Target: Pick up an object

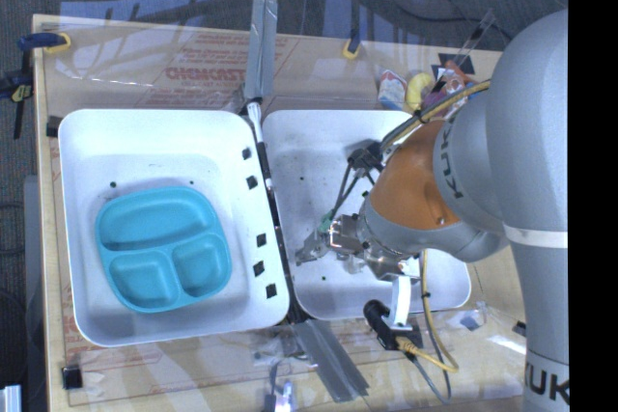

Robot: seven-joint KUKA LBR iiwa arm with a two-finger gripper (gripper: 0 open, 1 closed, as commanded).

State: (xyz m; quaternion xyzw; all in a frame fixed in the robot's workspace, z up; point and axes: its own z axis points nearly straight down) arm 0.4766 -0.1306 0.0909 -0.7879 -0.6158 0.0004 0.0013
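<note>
Down in the right-hand bin (290, 207), the gripper (323, 244) hangs low over the white floor, a tangle of pale metal at the end of the grey arm (502, 159). From where the camera sits I cannot tell how it is set or whether it has anything, since the wrist and its orange band (415, 188) bulk over most of it, and thin cables blur the rest. The arm also hides a good half of that bin, so whatever lies beneath it stays out of sight.

Two shallow white bins sit side by side, smooth-walled with rounded corners. In the left bin (77, 159) rests one turquoise tray (162, 248), glossy plastic, rounded, split into three compartments; it lies flat toward the lower left of the bin floor, well apart from the gripper. A row of small black squares runs along the divide between the bins.

Beyond the right bin's far rim, a small heap of objects (410, 90), one yellow, one pale and packet-like, is partly cut off by the arm and hard to name.
</note>
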